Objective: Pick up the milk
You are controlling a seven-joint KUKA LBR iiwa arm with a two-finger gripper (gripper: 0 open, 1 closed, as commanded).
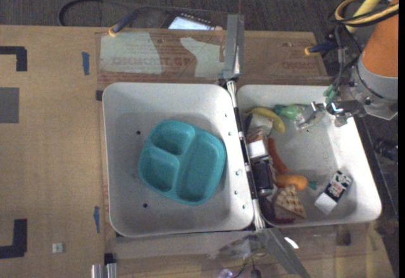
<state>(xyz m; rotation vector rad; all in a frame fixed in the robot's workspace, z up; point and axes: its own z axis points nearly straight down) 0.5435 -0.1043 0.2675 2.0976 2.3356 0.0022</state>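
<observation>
Milk (334, 191) lies on its side near the front right corner of the right bin (354, 210), a small black-and-white carton, apart from the pizza slice (290, 202) and carrot (292, 180). My claw (311, 116) hangs at the bin's far side, near the banana (267, 118), gripping nothing; its spread I cannot tell. I judge this the approach step: next I must travel toward the carton and descend over it.

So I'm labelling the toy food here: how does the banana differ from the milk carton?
The banana is yellow and curved; the milk carton is a white box with black patches. The banana lies at the right bin's far end, near the hand; the milk carton lies at its near right corner. Both rest in that bin.
</observation>
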